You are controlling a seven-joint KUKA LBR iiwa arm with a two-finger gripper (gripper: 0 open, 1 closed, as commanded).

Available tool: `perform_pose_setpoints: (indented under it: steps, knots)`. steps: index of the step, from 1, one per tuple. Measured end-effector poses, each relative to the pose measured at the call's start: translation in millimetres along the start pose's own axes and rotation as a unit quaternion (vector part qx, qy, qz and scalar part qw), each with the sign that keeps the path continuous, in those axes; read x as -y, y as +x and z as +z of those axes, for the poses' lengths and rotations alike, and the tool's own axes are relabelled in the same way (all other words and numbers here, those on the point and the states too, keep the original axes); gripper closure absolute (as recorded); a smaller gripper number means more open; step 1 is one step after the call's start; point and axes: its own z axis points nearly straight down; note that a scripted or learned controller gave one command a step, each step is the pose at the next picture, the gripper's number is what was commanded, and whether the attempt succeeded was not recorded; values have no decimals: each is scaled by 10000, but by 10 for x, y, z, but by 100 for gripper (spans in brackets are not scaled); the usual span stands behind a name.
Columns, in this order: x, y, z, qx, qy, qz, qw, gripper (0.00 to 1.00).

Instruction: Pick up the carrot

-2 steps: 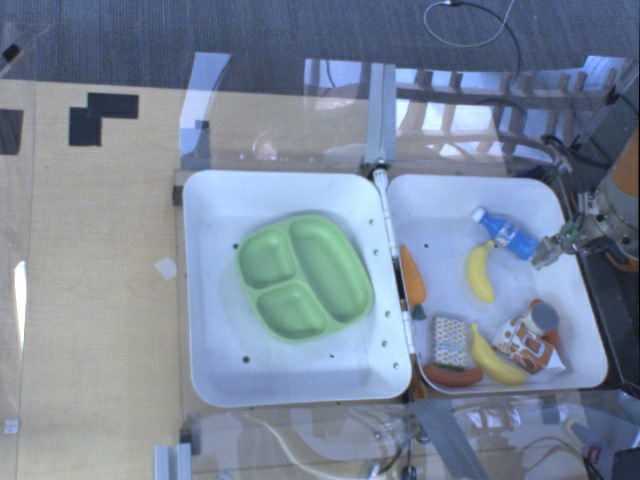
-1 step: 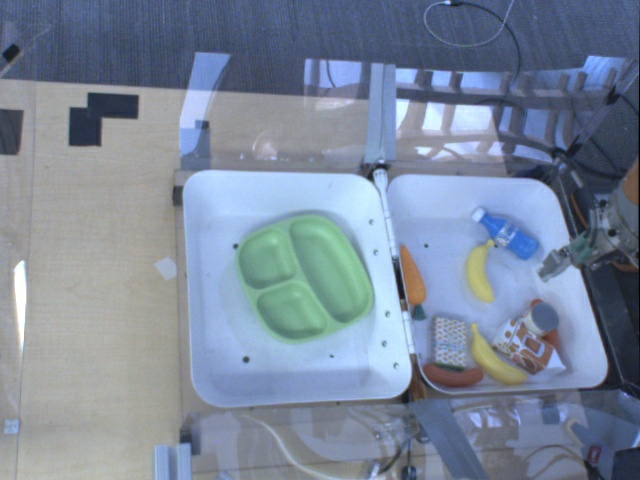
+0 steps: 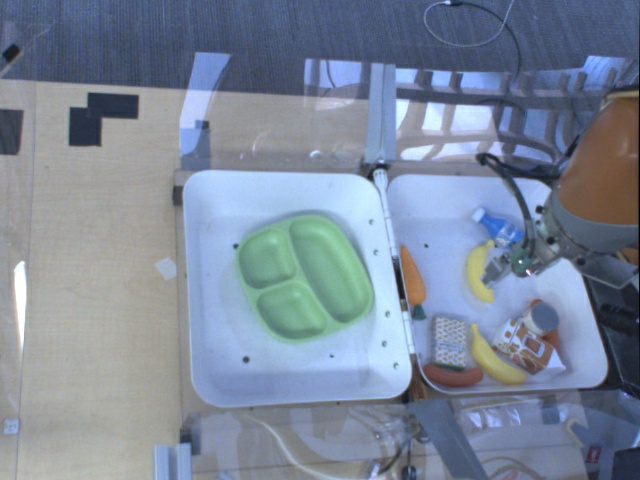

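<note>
Carrot (image 3: 411,277) is seen lying in the right bin (image 3: 585,298), tight vs. its left wall. Jaws (image 3: 507,265) are hung over a banana (image 3: 480,271), well apart from carrot; open/shut can't be told.

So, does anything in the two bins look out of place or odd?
Nothing looks spilled or broken. The carrot lies tight against the right bin's left wall, awkward to grasp. The gripper sits over a banana instead.
</note>
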Motion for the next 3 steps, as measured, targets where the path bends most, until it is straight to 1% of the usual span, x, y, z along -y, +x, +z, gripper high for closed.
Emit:
perform_pose_setpoints:
  steps: [1,2,3]
  knots:
    - [409,-229,8,7,-3,-1558,9878,100]
    - [-331,603,121,2,-8,-2524,9676,100]
    - [-570,847,83,0,-5,-1201,9928,100]
